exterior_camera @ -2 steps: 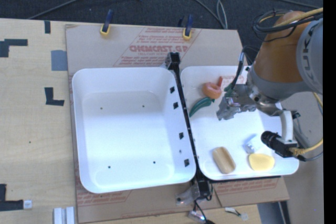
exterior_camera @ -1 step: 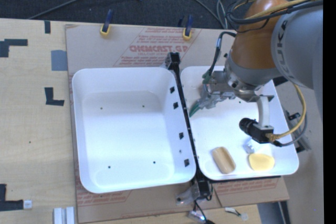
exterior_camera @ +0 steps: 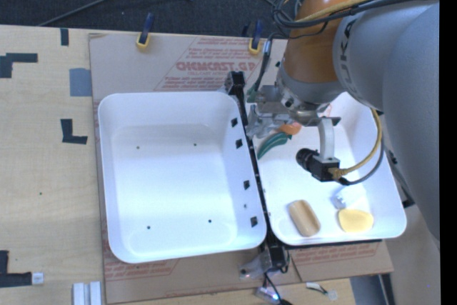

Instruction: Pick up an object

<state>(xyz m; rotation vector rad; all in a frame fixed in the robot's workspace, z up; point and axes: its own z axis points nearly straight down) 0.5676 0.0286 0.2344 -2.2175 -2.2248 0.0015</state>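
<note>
Orange-banded and grey, the arm (exterior_camera: 371, 46) reaches low into the right-hand bin (exterior_camera: 385, 228) on the counter (exterior_camera: 43, 153), its gripper (exterior_camera: 275, 126) hard against the divider wall shared with the left-hand bin (exterior_camera: 114, 239). Whether anything is caught cannot be told — the wrist hides the grasp. A green curved piece (exterior_camera: 273, 146) and a small orange bit (exterior_camera: 290, 129) lie just beside the gripper. Nearer the front rim of the right-hand bin rest a tan, loaf-shaped object (exterior_camera: 303, 217) and a soft-looking yellow lump (exterior_camera: 355, 219), both untouched. Judged from this, no lift is made yet.
</note>
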